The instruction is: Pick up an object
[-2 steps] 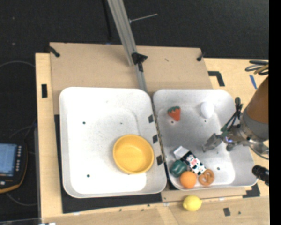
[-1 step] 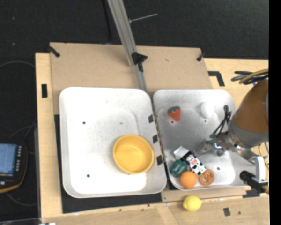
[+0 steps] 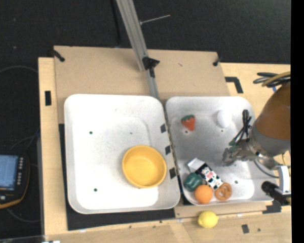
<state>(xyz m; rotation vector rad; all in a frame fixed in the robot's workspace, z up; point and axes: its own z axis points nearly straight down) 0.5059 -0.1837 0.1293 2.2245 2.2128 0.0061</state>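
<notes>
Fingers [image 3: 232, 155] hover right of the toy cluster [image 3: 209, 182], apart.

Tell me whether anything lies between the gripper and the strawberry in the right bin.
Nothing visible does. The gripper sits over the right side of the right bin, and the strawberry lies up and to its left across bare white floor. The cluster with the orange lies nearer the camera, off that line.
</notes>
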